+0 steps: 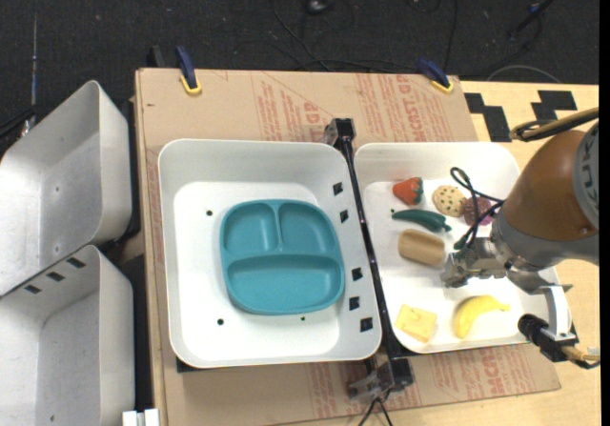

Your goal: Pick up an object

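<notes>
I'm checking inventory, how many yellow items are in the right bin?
2: a cheese wedge near the front-left corner and a banana beside it. The arm may hide others.

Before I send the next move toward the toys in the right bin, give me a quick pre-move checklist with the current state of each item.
1. Claw is over the right shallow white bin: ok.
2. Nothing visibly between the claw's fingers: cannot tell; they are too small to judge.
3. Nearest target, the tan bread-roll toy, lies apart from the green pepper toy: ok.
4. Yellow banana toy and yellow cheese wedge toy are unobstructed near the front wall: ok.
5. Dark cable loop beside the round cookie toy could snag: not ok.
6. Teal divided plastic plate sits flat in the left bin: ok.
</notes>
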Tool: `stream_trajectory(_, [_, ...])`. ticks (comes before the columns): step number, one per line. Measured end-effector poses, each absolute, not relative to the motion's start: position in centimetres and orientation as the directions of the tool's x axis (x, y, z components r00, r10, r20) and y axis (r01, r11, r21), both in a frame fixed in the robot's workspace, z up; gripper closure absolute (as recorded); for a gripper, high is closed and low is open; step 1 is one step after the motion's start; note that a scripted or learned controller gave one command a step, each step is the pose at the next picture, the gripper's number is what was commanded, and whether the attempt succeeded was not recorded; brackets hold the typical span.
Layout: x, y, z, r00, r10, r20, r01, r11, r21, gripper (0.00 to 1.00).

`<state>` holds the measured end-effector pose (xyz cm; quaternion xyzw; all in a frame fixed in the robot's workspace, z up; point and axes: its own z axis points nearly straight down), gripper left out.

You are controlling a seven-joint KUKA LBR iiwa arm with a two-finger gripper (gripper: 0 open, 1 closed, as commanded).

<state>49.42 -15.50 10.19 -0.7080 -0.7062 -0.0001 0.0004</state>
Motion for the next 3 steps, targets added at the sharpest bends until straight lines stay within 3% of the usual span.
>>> stream_trajectory(3, [50.7, -15.7, 24.4, -0.004, 1.000, -0.003, 1.000, 0.004, 0.007, 1.00])
